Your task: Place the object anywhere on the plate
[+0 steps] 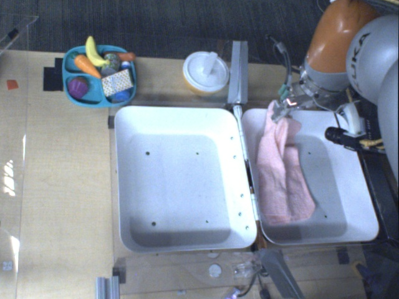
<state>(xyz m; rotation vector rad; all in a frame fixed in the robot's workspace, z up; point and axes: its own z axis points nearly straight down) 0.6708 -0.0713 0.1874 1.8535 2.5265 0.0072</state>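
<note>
- Gripper [288,100] sits at the far edge of the right bin, and I see its fingers pinching the top corner of the pink cloth; the metal parts there are small and cluttered, with a tiny red and green glint beside them.
- Pink cloth [283,173] is soft terry-like fabric, bunched at the top where it is held, then draping down in long folds and lying along the left side of the right bin [349,185], its lower end spread flat on the floor.
- Arm [355,36] comes in from my right: a rounded orange band, glossy, joined to smooth grey shells, with black cable fittings just beside the bin's far right corner.
- Right bin is shallow white plastic with rounded corners and a matte, faintly shadowed floor.
- Left bin [181,179] is the same shape, touching the right one along a centre seam dotted with small fasteners; I see a few dark dots on its floor.
- Round white and yellow plate [206,72] rests on the wooden bench [56,185] beyond the left bin, well apart from the cloth.
- Blue divided tray [99,76] stands at the far left of the bench with toy food in it: a yellow banana [95,53], an orange carrot [86,65], a purple piece and a textured grey block.
</note>
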